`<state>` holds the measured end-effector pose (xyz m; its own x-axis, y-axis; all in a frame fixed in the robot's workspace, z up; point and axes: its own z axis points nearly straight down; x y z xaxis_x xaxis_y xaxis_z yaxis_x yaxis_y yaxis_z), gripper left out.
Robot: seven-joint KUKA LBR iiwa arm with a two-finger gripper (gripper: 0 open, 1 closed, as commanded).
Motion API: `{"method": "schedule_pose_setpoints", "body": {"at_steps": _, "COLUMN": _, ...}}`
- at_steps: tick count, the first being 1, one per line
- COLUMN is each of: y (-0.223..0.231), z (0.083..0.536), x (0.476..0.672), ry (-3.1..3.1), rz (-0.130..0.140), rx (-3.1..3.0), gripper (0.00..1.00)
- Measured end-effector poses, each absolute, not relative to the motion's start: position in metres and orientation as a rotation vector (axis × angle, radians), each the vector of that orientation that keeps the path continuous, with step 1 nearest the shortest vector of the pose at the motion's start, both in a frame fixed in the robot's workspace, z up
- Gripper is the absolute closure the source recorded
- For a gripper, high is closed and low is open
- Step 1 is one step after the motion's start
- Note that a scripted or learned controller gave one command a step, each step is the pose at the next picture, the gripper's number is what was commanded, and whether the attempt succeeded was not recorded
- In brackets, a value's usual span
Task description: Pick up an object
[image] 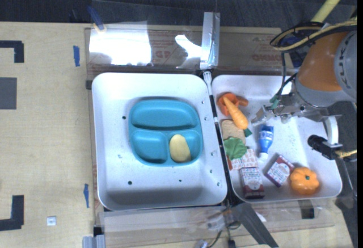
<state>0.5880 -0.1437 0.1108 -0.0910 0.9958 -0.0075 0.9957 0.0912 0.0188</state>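
My gripper (276, 109) hangs over the upper middle of the right bin (332, 153), just above a small blue and white tube (265, 139). To its left lies an orange carrot (235, 109). Below the carrot are a tan bread slice (229, 128) and a green leafy piece (236, 148). Two small red and white cartons (251, 179) (277, 170) and an orange pumpkin-like fruit (304, 180) rest near the bin's front. Nothing shows in the gripper's grasp.
The left bin (108, 127) holds a blue divided tray (164, 127) with a yellow oval fruit (180, 147) in its lower right compartment. A metal divider (210, 42) stands behind the bins. The arm's grey and orange body (323, 71) covers the right bin's far right corner.
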Motion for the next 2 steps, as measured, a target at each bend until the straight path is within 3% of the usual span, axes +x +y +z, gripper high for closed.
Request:
{"method": "schedule_pose_setpoints", "body": {"at_steps": 1, "y": -0.123, "z": 0.089, "x": 0.584, "ry": 2.487, "rz": 0.004, "rx": 1.903, "gripper": 0.0}}
{"method": "schedule_pose_setpoints", "body": {"at_steps": 2, "y": -0.122, "z": 0.1, "x": 0.585, "ry": 2.486, "rz": 0.009, "rx": 1.901, "gripper": 1.0}}
